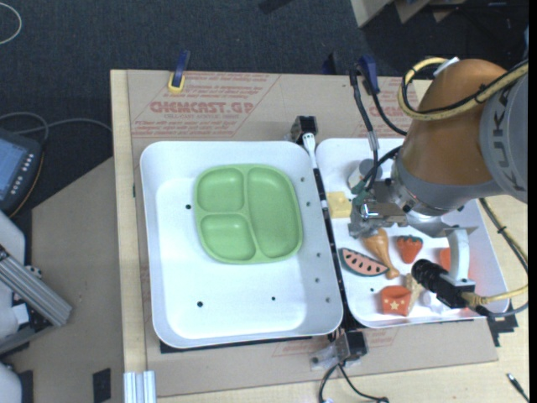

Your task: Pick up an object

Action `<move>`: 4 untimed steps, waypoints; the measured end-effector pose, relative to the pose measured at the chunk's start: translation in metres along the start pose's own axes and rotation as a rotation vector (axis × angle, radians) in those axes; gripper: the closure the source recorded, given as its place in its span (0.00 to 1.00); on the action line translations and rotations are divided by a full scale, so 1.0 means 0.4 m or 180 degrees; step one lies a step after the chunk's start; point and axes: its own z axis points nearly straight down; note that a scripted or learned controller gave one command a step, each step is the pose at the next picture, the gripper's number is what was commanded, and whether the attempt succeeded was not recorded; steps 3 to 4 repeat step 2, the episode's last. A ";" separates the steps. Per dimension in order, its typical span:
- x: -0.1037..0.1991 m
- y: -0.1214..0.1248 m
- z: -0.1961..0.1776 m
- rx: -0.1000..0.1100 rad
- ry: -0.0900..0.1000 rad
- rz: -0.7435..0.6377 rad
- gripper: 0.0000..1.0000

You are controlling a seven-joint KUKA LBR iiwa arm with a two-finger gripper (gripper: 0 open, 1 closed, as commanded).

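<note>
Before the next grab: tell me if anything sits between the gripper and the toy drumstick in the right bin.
Nothing visible does. The gripper hangs just above the drumstick, with bare bin floor between them. The watermelon slice lies below-left of the drumstick, and the strawberry to its right.

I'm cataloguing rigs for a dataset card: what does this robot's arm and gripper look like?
The arm is bulky and rounded, with a glossy orange band above a grey wrist housing and part of a dark "KUKA" marking at the right edge. Yellow and black cables loop over its top. The gripper is a small metallic grey assembly with cables running along it.
</note>
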 end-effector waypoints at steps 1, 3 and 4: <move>-0.015 -0.002 0.040 0.0004 -0.0007 0.0021 1.00; -0.020 -0.030 0.022 -0.0002 -0.0004 0.0021 1.00; -0.020 -0.030 0.022 -0.0002 -0.0004 0.0021 1.00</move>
